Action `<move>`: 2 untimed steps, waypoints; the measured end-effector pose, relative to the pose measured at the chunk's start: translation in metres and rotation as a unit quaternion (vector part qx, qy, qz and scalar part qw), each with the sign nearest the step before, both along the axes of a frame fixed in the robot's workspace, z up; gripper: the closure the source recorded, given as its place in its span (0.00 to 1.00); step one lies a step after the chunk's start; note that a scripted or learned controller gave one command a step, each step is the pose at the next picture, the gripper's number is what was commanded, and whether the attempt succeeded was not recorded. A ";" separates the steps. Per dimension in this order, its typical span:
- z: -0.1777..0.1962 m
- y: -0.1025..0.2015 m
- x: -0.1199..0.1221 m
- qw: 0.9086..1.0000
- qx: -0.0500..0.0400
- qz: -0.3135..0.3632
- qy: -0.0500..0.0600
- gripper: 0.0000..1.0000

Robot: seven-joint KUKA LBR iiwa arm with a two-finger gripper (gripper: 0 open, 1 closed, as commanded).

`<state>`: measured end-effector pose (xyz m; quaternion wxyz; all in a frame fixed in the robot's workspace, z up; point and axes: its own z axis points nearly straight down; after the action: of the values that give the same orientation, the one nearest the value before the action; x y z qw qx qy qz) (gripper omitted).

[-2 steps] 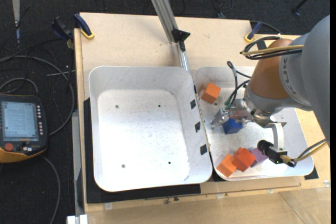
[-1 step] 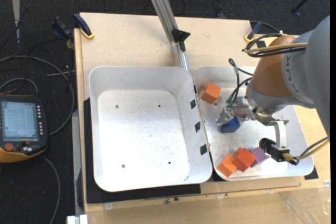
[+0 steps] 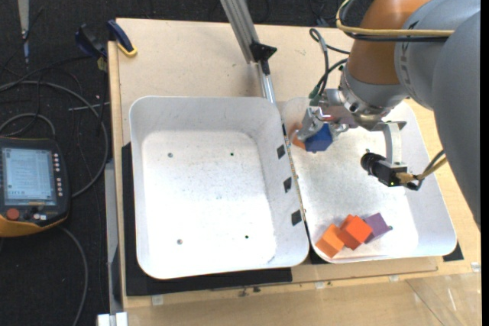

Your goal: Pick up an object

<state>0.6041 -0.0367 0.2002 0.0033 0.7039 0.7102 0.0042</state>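
The end effector (image 3: 312,135) grips a blue block (image 3: 318,139) above the right bin (image 3: 428,195); orange blocks (image 3: 342,234) and a purple block (image 3: 376,225) lie near its front edge.

grey arm (image 3: 451,50) reaches in from right, wrist bent down leftward.

— What lies off the bench, at the left of the frame?

— A handheld control pad (image 3: 30,187) with a lit screen sits at the left edge on dark floor, black cables (image 3: 53,99) looping above it.

— And up top?

— A slanted metal pole (image 3: 233,4) runs from the top centre down to the bench (image 3: 191,57). A blue and yellow clamp (image 3: 107,38) grips the bench's upper left corner.
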 end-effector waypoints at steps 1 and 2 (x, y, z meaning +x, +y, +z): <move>-0.006 0.061 -0.006 1.000 0.000 0.000 0.006 1.00; -0.002 0.051 -0.058 1.000 -0.001 -0.005 0.008 1.00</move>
<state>0.5463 0.0143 0.1978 -0.0018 0.7075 0.7067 -0.0019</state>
